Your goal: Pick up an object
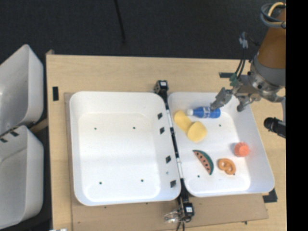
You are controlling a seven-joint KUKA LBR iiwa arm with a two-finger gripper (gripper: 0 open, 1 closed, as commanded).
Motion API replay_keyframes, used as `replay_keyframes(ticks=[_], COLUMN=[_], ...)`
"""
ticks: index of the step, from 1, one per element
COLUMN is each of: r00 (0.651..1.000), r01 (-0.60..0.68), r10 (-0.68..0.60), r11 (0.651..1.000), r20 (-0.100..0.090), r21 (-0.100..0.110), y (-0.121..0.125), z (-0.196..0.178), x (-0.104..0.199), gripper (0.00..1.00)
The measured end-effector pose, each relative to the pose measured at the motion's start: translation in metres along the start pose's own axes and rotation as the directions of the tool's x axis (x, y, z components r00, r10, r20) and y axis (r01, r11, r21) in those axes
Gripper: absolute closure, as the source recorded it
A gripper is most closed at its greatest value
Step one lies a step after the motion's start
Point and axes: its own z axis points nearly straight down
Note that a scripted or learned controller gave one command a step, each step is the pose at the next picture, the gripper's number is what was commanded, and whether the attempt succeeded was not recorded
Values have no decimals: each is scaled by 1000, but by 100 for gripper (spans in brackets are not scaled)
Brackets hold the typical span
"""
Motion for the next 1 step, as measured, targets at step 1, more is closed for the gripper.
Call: replay_keyframes(ticks=[1], r00=[1000], r01=[2], r10=[-2], r11=[1000], r20=[3], r21=[3], y=[85], z=[143], x=[-46], gripper=[0])
